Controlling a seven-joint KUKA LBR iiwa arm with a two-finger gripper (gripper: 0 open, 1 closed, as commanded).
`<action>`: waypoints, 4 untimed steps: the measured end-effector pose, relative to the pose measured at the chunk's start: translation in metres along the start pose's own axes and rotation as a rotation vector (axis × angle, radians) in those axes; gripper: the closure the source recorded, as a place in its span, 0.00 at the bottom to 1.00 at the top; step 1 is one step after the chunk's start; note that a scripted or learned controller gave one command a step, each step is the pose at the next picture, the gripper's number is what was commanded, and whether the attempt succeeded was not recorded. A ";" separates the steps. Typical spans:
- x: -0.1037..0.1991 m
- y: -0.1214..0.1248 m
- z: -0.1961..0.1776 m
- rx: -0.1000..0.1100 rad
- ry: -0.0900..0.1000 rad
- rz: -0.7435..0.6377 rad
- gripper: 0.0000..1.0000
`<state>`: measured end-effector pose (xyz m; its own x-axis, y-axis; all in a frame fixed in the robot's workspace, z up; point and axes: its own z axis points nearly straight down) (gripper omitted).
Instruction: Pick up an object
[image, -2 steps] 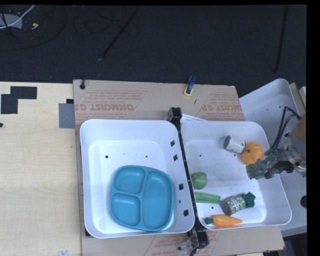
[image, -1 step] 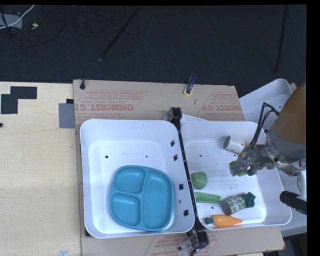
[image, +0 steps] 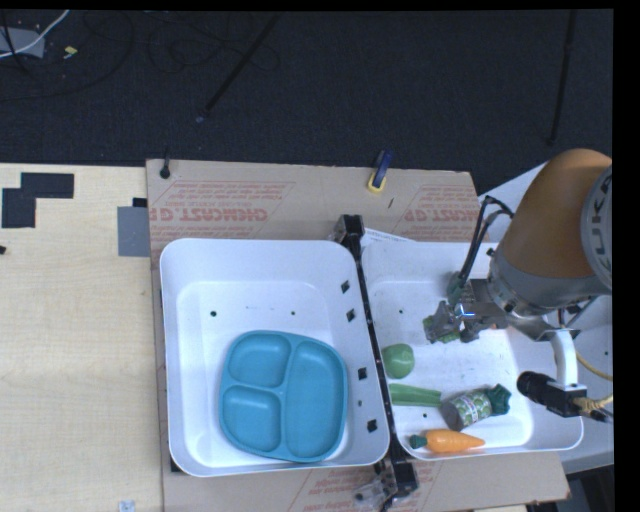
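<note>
While the gripper (image: 452, 326) hangs over the right bin (image: 420, 285) with its grasp state impossible to tell, it would do best dropping squarely onto the green ball (image: 398, 360) lying just beside it, clear of the bin's divider wall.

**Gripper low over the right bin, toys just off its tips**

The gripper (image: 450, 325) hangs inside the right bin (image: 420, 275). Just below and left of the jaws sits a green ball (image: 398, 359); further below lie a green pod (image: 414, 395), a small jar (image: 475, 406) and a carrot (image: 452, 441). Far left of the jaws, a blue divided plate (image: 283, 396) rests in the left bin (image: 250, 270).
</note>
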<state>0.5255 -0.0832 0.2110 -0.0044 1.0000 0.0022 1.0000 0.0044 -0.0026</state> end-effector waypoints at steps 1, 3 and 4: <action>0.044 0.014 -0.017 -0.001 0.000 0.000 1.00; 0.084 0.027 -0.027 -0.001 -0.002 0.003 1.00; 0.083 0.034 -0.023 0.000 -0.003 0.001 1.00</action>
